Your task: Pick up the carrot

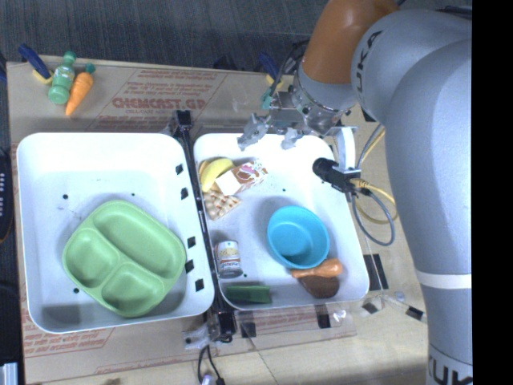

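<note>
- Hovering over the far edge of the right bin, my hand is hanging with its fingers spread apart and nothing between them.
- One fingertip is pointing toward the bin's far-left corner, the other is sitting just above the far rim.
- My arm is reaching in from the right, its orange band sitting just above the wrist.
- The carrot is lying on the worktop beyond the left bin, outside both bins and well apart from my hand.
- A green toy is lying right beside the carrot, touching it or nearly so.
- A green tray with three compartments is resting in the left bin, tilted slightly.
- In the right bin, a banana is lying near the far-left corner, with a small packet beside it and a waffle just in front.
- A blue bowl is sitting near the middle of the right bin.
- A brown piece is lying just in front of the bowl, touching its rim.
- A small can is standing by the bin's left wall, and a dark green block is lying along the near wall.
</note>
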Motion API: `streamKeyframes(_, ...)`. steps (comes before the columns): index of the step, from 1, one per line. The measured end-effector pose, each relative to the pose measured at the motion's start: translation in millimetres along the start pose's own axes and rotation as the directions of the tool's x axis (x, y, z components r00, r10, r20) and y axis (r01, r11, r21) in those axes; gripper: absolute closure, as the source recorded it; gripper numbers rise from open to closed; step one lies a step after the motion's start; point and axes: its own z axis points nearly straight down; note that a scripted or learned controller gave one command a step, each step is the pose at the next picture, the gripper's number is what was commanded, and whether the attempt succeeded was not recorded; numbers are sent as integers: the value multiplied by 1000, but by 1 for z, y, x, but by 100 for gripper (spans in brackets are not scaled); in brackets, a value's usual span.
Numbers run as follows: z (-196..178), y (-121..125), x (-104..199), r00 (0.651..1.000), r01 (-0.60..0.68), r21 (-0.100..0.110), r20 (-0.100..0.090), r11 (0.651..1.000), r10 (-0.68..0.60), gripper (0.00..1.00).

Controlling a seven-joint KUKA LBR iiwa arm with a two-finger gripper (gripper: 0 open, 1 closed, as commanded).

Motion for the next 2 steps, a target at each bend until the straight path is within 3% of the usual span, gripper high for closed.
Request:
streamKeyframes(1, -137, 8, -63, 988, -153, -14, 1, 988, 153, 0)
streamKeyframes(2, -91, 7, -39, 848, -530, 5, 0, 848, 530, 0)
